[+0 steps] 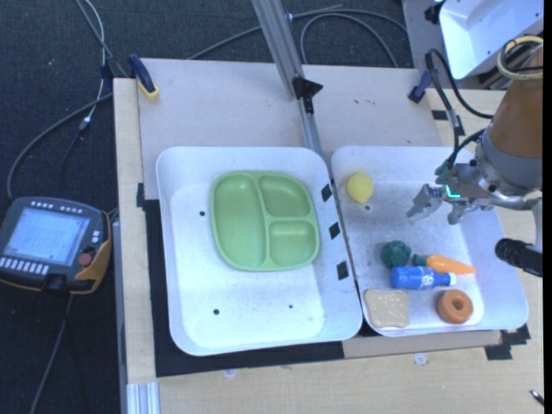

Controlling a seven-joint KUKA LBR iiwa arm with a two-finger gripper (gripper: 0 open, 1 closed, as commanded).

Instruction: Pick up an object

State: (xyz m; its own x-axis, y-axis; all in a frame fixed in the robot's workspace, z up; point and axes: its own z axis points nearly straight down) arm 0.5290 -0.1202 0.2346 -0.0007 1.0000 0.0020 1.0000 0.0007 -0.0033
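The gripper [440,207] hovers with fingers wide and empty; at its 6 o'clock lie broccoli [397,252], carrot [451,265] and bottle [421,277].

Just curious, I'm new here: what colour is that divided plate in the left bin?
Light green. The divided plate shows best in the camera view, lying flat in the left bin.

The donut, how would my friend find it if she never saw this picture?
Look in the right white bin, down at its near right corner. The donut lies there, right of the bread slice and below the carrot. It is the only brown ring with a hole.
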